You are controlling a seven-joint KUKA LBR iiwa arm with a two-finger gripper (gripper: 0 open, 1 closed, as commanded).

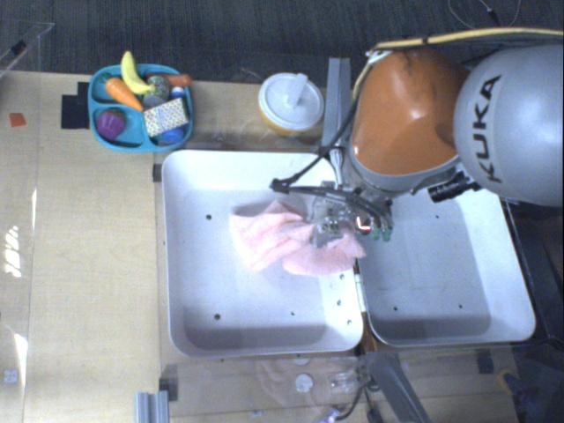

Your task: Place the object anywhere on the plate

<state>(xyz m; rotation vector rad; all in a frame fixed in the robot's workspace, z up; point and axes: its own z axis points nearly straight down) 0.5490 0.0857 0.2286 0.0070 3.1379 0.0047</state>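
We see the gripper low over the right edge of the left bin, on the pink cloth (whether its fingers are apart or together we cannot tell). The cloth spreads leftward from it, bare floor beyond. Right of the gripper lies the right bin. Behind it stands a lidded cup; far left-behind sits a blue tray.

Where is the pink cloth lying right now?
The pink cloth lies in the left bin, toward its right wall, directly under the gripper.
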